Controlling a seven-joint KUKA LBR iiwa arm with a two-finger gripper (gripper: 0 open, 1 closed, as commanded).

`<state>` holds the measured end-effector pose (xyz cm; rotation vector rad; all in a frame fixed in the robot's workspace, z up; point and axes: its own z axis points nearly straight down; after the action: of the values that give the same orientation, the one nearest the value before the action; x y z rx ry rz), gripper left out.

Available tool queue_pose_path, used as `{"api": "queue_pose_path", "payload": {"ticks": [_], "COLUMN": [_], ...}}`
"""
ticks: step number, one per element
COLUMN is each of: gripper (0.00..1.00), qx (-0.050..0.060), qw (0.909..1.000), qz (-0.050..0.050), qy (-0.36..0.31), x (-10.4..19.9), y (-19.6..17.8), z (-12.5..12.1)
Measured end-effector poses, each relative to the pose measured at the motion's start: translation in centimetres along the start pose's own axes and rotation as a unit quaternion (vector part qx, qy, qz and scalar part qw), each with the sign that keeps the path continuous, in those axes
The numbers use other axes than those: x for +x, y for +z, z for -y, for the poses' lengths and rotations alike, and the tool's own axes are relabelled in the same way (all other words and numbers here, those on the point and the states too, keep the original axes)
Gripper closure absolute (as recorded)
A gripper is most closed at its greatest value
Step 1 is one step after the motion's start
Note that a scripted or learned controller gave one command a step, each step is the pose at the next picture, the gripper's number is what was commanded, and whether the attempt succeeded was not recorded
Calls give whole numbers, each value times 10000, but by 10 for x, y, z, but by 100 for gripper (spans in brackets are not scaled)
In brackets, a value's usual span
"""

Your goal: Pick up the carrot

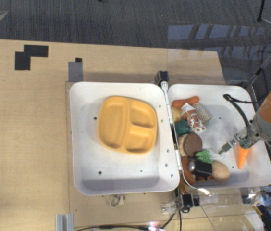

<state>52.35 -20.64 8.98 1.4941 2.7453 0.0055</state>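
One carrot (241,157) is lying in the right bin (260,177), close to its right wall, long axis running near-to-far with the green top at the far end. Reaching in from the right, the claw (235,144) is hovering just beside that leafy end, slightly left and farther back. Whether the claw is released or clenched cannot be told.

A yellow divided tray (127,124) sits in the left bin (82,177); what looks like toy food (193,143) crowds the right bin's (260,177) left side.
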Motion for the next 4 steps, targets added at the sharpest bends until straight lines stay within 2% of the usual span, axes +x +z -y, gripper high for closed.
{"api": "queue_pose_path", "payload": {"ticks": [1,2,3,4], "gripper": [100,100,0,0], "qx": [-32,-8,11,-9], "qw": [10000,9987,9988,9965], "qz": [27,-25,-29,20], "qy": [-32,-518,-494,-831], "x": [-1,51,49,36], "y": [-13,-75,-74,-1], "z": [-4,-62,-59,-4]}}
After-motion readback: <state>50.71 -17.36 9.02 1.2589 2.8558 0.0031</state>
